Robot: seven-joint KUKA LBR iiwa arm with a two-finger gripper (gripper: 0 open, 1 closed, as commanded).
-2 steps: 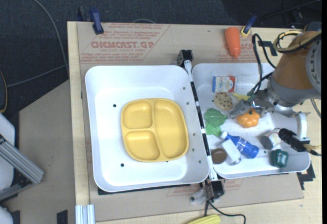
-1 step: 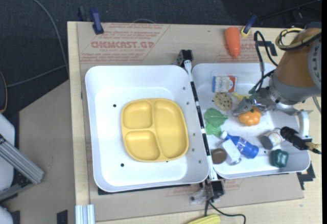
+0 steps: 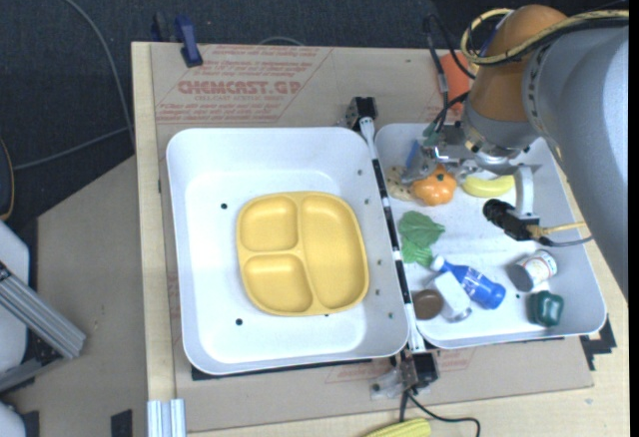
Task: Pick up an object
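Table point(image 3: 250, 86): brown top with red print, carrying two white bins side by side.
Arm point(image 3: 589, 96): grey, with an orange band above the wrist, reaching in from the right over the far end of the right bin.
Left bin point(image 3: 200, 225): shallow and white, holding one item at its centre.
Right bin point(image 3: 494, 247): shallow and white, touching the left bin along a shared edge and holding the small loose items.
Divided plate point(image 3: 300, 250): yellow, three compartments, lying flat in the middle of the left bin.
Gripper point(image 3: 439, 158): low over the far-left part of the right bin, just above the orange toy fruit; whether the jaws are apart or together cannot be told.
Blue bottle point(image 3: 471, 285): on its side with a white part, near centre of the right bin.
Banana point(image 3: 489, 186): yellow, just right of the orange toy fruit.
Green leaf point(image 3: 419, 233): by the left wall of the right bin.
Orange toy fruit point(image 3: 434, 190): resting on the bin floor, far left.
Grey cup point(image 3: 534, 270): tipped over with a white end, right of the bottle.
Dark green item point(image 3: 546, 307): near-right corner, kind unclear.
Brown disc point(image 3: 428, 304): near-left corner, touching the bottle's white part.
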